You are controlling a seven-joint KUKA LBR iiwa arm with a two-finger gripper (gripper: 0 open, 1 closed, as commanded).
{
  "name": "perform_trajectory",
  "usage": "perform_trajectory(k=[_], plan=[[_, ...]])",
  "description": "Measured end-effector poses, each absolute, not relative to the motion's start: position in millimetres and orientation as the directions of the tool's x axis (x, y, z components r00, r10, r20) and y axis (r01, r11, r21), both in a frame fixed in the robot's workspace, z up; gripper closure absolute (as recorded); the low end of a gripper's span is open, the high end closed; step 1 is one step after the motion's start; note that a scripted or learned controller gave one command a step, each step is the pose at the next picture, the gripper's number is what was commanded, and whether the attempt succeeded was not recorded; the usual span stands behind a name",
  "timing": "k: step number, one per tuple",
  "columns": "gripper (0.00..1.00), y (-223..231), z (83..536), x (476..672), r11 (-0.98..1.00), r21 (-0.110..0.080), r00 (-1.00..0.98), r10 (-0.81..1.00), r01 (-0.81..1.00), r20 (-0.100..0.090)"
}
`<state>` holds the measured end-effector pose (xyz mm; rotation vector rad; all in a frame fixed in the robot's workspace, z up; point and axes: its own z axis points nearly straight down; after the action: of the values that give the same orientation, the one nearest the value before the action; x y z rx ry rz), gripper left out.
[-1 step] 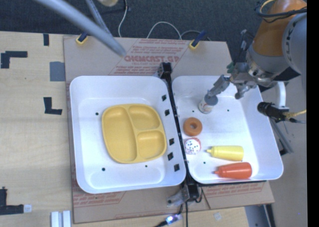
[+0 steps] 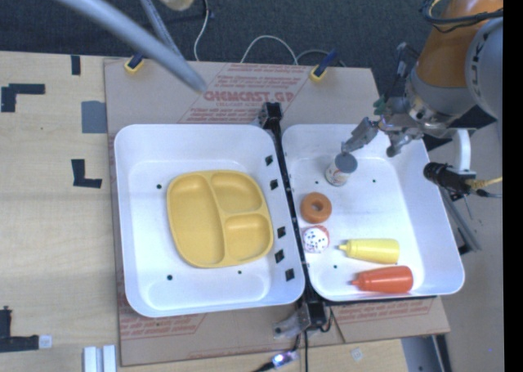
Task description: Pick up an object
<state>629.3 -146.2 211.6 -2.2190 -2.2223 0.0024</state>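
The jaws (image 2: 369,138) stand spread, pinching nothing, at twelve o'clock in the right bin (image 2: 425,223); a small grey-capped cylinder (image 2: 339,169) just below; glossy round doughnut (image 2: 315,208), smooth yellow bottle (image 2: 372,249) toward six.

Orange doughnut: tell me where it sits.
The orange doughnut lies in the right bin, near the divider, between the small grey-capped jar and the sprinkled white doughnut.
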Motion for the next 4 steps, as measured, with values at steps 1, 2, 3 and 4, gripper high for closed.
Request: perform_trajectory(k=[1, 2, 3, 4], plan=[[0.00, -154, 154, 632.7, 0.000, -0.007, 0.000, 1.000, 1.000, -0.001], [0.00, -153, 102, 642.6, 0.002, -0.003, -0.002, 1.000, 1.000, 0.001], [0.00, -151, 86, 644.3, 0.003, 0.003, -0.003, 1.000, 1.000, 0.000], [1.00, -153, 94, 640.6, 0.004, -0.013, -0.004, 1.000, 1.000, -0.001]])
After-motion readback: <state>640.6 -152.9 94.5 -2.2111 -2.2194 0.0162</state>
